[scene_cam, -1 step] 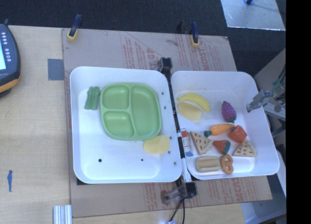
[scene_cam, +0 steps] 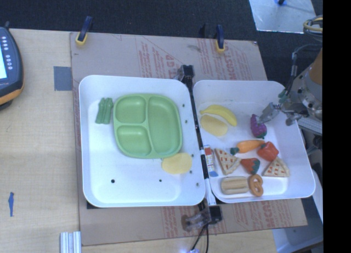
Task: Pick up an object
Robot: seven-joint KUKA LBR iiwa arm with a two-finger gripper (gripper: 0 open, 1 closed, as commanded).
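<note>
The right bin (scene_cam: 247, 90) holds several toy foods. Among them are a yellow banana (scene_cam: 219, 113), a purple grape bunch (scene_cam: 258, 126), an orange carrot (scene_cam: 249, 146), a red pepper (scene_cam: 268, 151) and a hot dog bun (scene_cam: 235, 185). My gripper (scene_cam: 271, 113) reaches in over the bin's right rim and hangs just above and to the right of the grape bunch. Nothing shows held in it.
The left bin (scene_cam: 93, 180) carries a green divided plate (scene_cam: 147, 125), a green bean bundle (scene_cam: 103, 110) and a yellow slice (scene_cam: 176, 163). Two waffle wedges (scene_cam: 226, 160), a strawberry (scene_cam: 250, 164) and a pretzel (scene_cam: 255, 184) lie near the right bin's front. A pendant (scene_cam: 8, 65) sits far left.
</note>
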